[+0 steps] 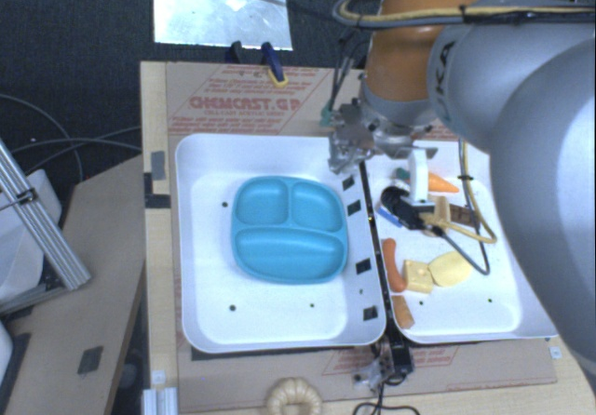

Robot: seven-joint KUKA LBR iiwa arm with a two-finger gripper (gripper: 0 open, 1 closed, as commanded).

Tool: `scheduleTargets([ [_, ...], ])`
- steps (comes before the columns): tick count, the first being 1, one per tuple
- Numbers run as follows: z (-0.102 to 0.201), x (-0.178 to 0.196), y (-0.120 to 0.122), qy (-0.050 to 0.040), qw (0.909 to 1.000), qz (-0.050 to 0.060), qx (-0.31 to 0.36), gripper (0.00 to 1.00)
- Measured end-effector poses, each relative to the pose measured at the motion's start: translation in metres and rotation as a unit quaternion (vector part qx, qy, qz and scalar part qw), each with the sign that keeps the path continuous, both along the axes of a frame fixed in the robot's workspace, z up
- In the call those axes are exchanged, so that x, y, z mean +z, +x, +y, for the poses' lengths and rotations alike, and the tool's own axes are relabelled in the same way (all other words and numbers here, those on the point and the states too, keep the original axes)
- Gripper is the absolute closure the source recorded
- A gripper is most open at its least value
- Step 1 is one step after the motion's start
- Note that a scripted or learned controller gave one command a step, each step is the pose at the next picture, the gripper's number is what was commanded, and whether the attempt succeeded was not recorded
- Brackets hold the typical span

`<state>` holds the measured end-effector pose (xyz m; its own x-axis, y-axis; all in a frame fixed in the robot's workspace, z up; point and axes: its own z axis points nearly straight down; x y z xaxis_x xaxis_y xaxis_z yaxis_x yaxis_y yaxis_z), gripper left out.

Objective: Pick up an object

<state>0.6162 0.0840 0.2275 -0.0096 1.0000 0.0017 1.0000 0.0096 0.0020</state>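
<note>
Fingers of the gripper [346, 154]: spread cannot be read. They are a small blur of grey metal under the wrist, so I cannot tell whether they are wide, narrow or closed on anything.

Left bin [200, 246]: one blue divided plate [287, 229], three compartments, lying flat near the bin's middle, closer to the right wall.

Gripper position: over the far end of the rim [363, 236] where the two bins meet, at the left bin's far right corner. It sits beyond the plate's far right edge; whether it touches the plate cannot be told.

Right bin [484, 297]: small items gathered in its left half.
- orange stick [394, 264] near the shared rim
- second orange piece [403, 311] just in front of the stick, near the front wall
- pale yellow block [419, 275] touching the stick's right side
- yellow wedge [451, 267] just beside the block
- orange carrot-shaped piece [443, 185] farther back, near the gripper, beside a white piece [420, 171]

Both bins rest on a cardboard sheet [242, 101].
</note>
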Motion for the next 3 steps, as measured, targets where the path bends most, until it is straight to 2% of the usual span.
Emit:
scheduleTargets([
  [1,-0.011,-0.013,0.004,-0.0013,1.0,0.001,-0.005,1.0],
  [2,0.0,-0.008,0.009,-0.0004,1.0,0.0,-0.002,1.0],
  [3,-0.005,-0.013,0.005,-0.0012,1.0,0.0,-0.004,1.0],
])
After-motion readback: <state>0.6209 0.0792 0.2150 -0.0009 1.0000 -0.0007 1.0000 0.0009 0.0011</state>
